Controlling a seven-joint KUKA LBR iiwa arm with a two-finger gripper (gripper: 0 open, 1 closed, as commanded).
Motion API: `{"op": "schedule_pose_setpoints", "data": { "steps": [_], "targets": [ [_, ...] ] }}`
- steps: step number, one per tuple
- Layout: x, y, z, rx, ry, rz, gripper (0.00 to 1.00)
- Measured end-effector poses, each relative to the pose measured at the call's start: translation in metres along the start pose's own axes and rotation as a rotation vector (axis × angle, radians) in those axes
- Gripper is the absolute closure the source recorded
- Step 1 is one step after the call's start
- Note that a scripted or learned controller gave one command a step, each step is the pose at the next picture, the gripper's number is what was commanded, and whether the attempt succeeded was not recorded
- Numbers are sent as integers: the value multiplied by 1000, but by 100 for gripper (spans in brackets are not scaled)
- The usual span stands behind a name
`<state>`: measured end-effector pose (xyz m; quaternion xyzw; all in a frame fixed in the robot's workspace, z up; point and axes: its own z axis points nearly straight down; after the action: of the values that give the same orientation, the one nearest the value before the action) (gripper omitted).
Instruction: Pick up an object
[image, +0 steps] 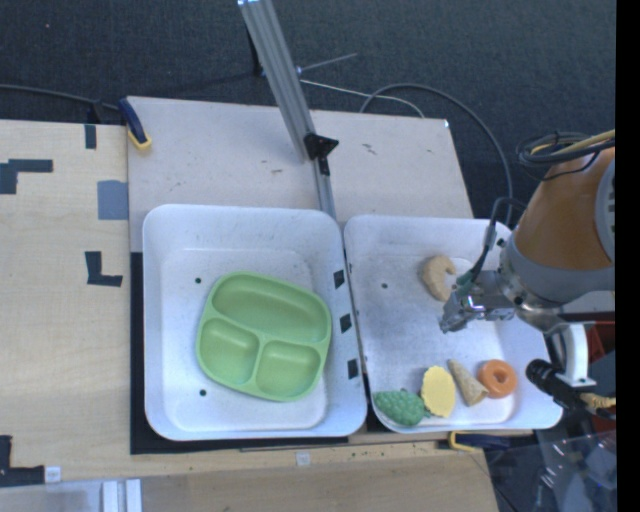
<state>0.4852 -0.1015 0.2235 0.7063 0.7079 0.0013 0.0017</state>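
Arm from right — pincer (456, 312) low

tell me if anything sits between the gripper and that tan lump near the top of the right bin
Nothing visible does. The gripper hangs just below the tan lump, with bare floor of the right bin between them. The other items lie further down along the bin's near edge.

Arm (570, 225): cut off at your right edge. Right bin (400, 250): its far right rim is hidden under the arm. Gripper (455, 315): too small and blurred for you to read.
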Motion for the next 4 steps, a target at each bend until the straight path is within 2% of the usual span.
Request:
{"op": "schedule_pose_setpoints", "data": {
  "steps": [1,3,4],
  "targets": [
    [0,0,-10,4,1,1,100],
    [101,37,2,6,2,-6,100],
    [148,46,-9,5,2,-5,100]
  ]
}}
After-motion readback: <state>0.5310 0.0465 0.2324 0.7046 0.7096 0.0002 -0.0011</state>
